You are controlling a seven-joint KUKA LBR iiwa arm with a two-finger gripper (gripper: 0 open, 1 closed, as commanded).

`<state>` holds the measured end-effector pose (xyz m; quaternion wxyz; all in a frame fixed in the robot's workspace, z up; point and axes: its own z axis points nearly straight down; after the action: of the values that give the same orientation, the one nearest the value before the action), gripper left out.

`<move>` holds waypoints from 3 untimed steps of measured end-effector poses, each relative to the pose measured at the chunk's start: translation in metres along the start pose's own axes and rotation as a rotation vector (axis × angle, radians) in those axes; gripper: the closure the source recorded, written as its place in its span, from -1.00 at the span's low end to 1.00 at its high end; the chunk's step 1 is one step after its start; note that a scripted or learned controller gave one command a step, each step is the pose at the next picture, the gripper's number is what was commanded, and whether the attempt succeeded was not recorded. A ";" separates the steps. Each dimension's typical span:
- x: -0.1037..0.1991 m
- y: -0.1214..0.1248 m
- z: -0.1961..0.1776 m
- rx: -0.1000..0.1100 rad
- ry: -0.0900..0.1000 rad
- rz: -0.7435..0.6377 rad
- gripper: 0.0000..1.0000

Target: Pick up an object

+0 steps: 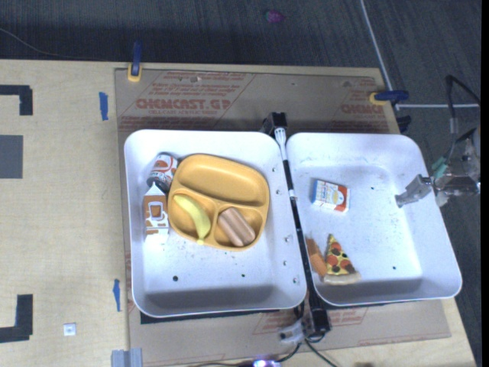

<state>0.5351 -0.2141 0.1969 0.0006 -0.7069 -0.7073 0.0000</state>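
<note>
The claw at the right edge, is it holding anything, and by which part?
Nothing is held. The gripper sits over the right bin's rim, apart from the small carton and the pizza slice.

My gripper (416, 191) is hanging over the right bin's (382, 285) right edge, touching nothing. In that bin a small carton (329, 195) is lying near the middle, with a pizza slice (337, 260) near the front. The left bin (214, 293) is holding a yellow tray (218, 176) with a banana (195, 216) and hot dog (236, 227).
</note>
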 end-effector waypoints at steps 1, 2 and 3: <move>0.035 -0.029 0.101 -0.003 -0.001 0.001 -1.00; 0.083 -0.051 0.108 -0.019 -0.012 0.002 -1.00; 0.114 -0.051 0.107 -0.019 -0.012 0.004 -1.00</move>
<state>0.4838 -0.1003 0.0897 -0.0106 -0.7083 -0.7058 -0.0024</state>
